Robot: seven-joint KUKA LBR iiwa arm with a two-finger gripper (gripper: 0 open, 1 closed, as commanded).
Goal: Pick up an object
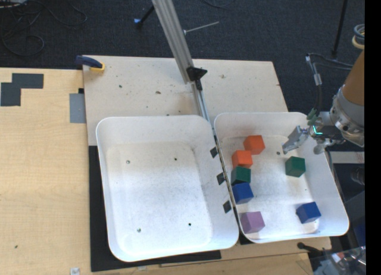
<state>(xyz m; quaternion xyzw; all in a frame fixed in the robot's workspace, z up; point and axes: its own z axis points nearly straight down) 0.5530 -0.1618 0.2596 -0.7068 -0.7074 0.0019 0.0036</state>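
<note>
Where the arm (356, 98) comes in at the right edge of the frame, its gripper (305, 138) hangs over the upper right part of the right bin (333, 208), its two grey fingers spread apart with nothing between them; one finger (293, 140) slants down to the left, the other sits nearer the bin's right rim. A green cube (295, 166) lies just below the gripper, apart from it. Along the bin's left side runs a loose column: an orange cube (254, 144) at the top, a second orange cube (241, 158) just below and left of it, a dark green cube (241, 174) touching that one, a blue cube (242, 192) under it, and a purple cube (252, 221) near the lower rim. Another blue cube (308, 212) sits in the lower right corner. The left bin (107, 166) fills the lower centre, its white floor speckled with dark marks; black clips (221, 178) line the seam between the bins. Both rest on a pale, spotted board (143, 86); a silver rail (174, 33) slants across it from the top centre; a blue and yellow clamp (90, 63) sits at its upper left corner. A light wooden tabletop (41, 178) with grey patches takes the left side; dark carpet (256, 12) with cables spans the top.
</note>
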